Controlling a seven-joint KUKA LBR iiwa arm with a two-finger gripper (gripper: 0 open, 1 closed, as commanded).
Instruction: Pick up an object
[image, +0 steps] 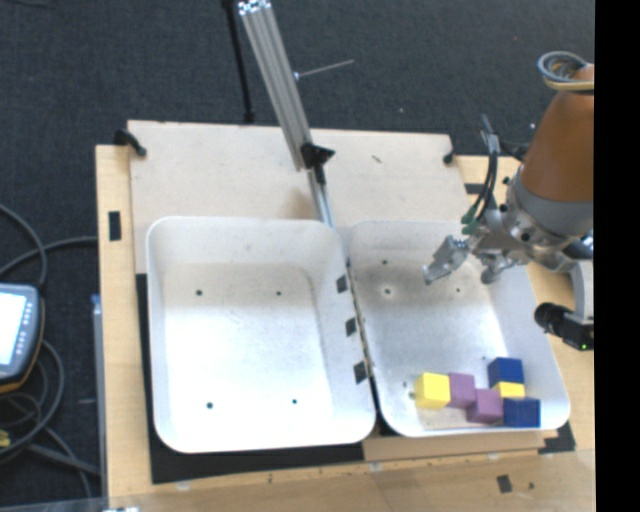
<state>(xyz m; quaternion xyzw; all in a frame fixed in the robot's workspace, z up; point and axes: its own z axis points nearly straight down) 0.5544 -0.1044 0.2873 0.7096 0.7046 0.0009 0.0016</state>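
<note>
- Dark grey carpet (120, 70) surrounds a pale wooden counter (390, 160), with black cables trailing on the floor at the left near a handheld screen unit (15, 335).
- Two shallow white bins sit side by side on the counter: the left bin (250, 330) and the right bin (400, 340), their inner rims touching along the middle.
- A slanted aluminium rail (280, 90) rises from behind the bins toward the top of the view.
- The arm (560, 150), orange above a grey wrist, reaches in from the right over the far part of the right bin.
- The end effector (443, 262) hangs above the upper middle of the right bin, angled down and to the left; nothing shows between its fingers, and whether they are released or clenched cannot be told.
- The blocks lie clustered in the near right corner of the right bin, well apart from the end effector.
- A yellow block (433, 389) is at the left of the cluster, touching a purple block (476, 396).
- To the right, a blue block (506, 371) is just beside a smaller yellow piece (511, 390), with another blue block (521, 411) nearest the rim.
</note>
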